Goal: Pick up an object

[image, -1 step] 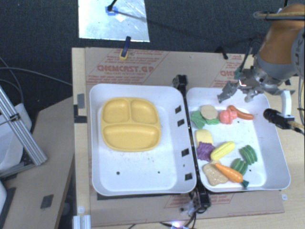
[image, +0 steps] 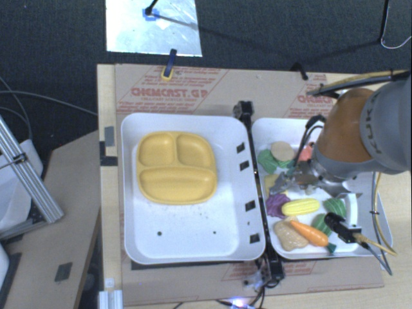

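Two shallow white bins sit side by side on a bench. The left bin holds a yellow divided plate, lying flat toward the bin's 11 o'clock corner. The right bin holds a cluster of toy foods. A yellow corn cob lies near the centre. Just beside it, at its 9 o'clock, is a purple piece. An orange carrot lies at the cob's 6 o'clock, and a tan piece touches the carrot's left end. A green item and a beige round piece lie at the cob's 11 o'clock, and a green leafy piece lies at its 3 o'clock. The grey arm, with its orange band, reaches in from 3 o'clock. Its gripper hangs over the food cluster, just above the corn cob. Whether its fingers stand apart or together cannot be told, and nothing is seen between them.
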Motion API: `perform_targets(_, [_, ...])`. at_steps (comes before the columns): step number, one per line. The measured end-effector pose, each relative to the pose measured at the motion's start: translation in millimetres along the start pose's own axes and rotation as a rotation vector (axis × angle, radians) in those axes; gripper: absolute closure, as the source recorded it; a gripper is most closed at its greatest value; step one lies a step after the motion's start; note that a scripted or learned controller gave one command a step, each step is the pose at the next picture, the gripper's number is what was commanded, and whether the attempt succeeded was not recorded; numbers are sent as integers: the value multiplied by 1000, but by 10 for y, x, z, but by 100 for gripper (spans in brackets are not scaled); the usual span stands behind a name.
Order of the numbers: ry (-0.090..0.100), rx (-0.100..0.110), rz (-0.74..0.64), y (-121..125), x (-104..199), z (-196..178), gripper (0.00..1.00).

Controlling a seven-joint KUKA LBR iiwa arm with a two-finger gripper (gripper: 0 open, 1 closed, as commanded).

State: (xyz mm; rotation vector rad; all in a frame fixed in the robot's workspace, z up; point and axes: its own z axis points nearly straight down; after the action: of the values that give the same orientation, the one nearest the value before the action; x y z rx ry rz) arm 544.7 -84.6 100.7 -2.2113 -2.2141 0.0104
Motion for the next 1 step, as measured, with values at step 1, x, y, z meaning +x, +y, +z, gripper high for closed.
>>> perform_targets(1, [-1, -21, -10, -72, 670, -882, 0])
